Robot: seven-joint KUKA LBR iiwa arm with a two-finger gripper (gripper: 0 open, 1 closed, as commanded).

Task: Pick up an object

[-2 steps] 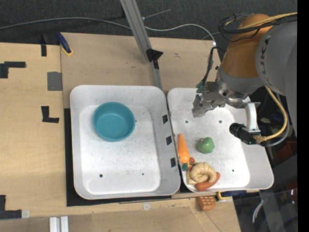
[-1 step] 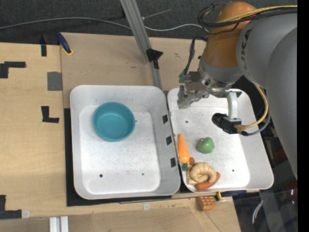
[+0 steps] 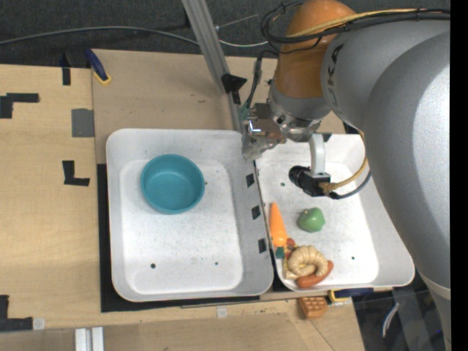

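In the camera view we see the pincer (image 3: 257,143) hanging over the far inner corner of the right bin (image 3: 365,258), and we cannot tell how it is set or whether it carries anything. Well nearer us than that corner lie the green ball (image 3: 312,219), the carrot (image 3: 277,225) along the bin's inner wall, and a curled pastry (image 3: 305,259) touching a sausage (image 3: 317,275). We judge the reach is in hand; next it must shift over one item and descend.
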